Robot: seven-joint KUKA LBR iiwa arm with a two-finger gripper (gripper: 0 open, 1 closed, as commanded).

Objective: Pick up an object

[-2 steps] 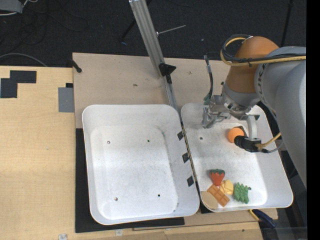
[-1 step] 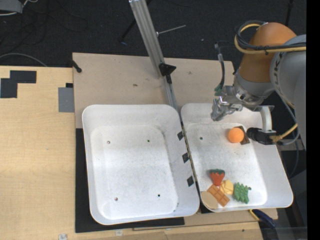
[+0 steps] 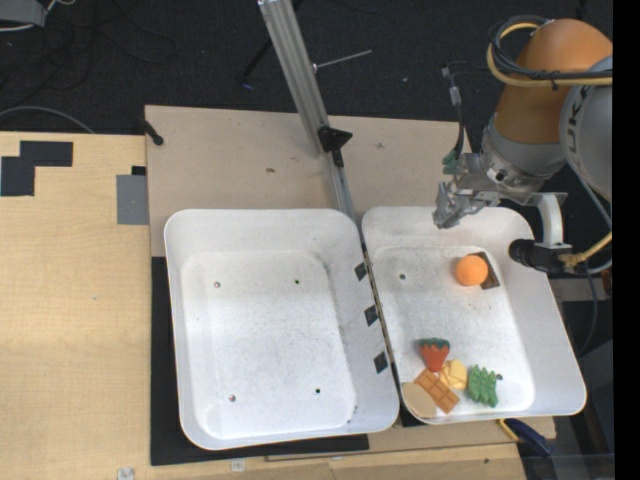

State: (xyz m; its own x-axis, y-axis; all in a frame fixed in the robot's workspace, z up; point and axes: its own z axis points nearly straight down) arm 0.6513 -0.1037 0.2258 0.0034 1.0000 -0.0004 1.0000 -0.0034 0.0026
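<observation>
Bright, even overhead light whitens both bins (image 3: 265, 258); shadows faint, focus slightly soft throughout.

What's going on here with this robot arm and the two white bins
The arm's gripper hangs above the far edge of the right bin, holding nothing. That bin holds an orange ball near the middle and a cluster of small toy foods at its near end. Nothing has been picked up yet.
</observation>
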